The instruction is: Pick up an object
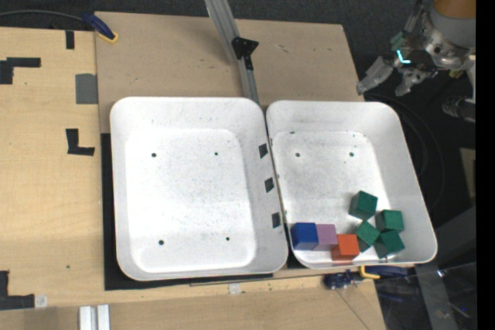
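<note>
Blocks bunched in right bin's near corner; gripper off bin, fingers prob. spread, nothing held.

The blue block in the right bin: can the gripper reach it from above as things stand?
Probably yes. The blue block lies uncovered; only the purple block touches one side. The gripper hangs outside the right bin.

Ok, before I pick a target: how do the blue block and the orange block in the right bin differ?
The blue block sits at the left end of the cluster, hard by the bin's left wall; the orange block sits further right and nearer the front rim of the right bin. Blue touches only the purple block; orange is hemmed by purple and a green block. Both look like small cubes of similar size. The gripper is outside the bin.
</note>
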Motion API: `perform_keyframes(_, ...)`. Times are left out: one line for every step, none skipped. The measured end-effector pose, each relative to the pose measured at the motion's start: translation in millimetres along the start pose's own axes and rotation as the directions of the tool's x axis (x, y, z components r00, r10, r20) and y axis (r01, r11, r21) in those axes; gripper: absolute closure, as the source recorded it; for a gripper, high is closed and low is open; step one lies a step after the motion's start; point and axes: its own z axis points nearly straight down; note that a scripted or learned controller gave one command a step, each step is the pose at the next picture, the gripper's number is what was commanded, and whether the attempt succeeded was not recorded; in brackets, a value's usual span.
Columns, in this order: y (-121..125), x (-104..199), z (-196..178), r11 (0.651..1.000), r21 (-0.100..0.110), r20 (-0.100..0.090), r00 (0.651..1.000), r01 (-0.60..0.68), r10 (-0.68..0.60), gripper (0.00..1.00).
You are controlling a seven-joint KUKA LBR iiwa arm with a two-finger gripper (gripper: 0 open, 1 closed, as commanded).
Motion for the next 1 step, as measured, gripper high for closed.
perform_keyframes(0.6, -0.2, -3.3, 1.000, -0.004, 0.003, 1.000, 0.001, -0.001, 0.00)
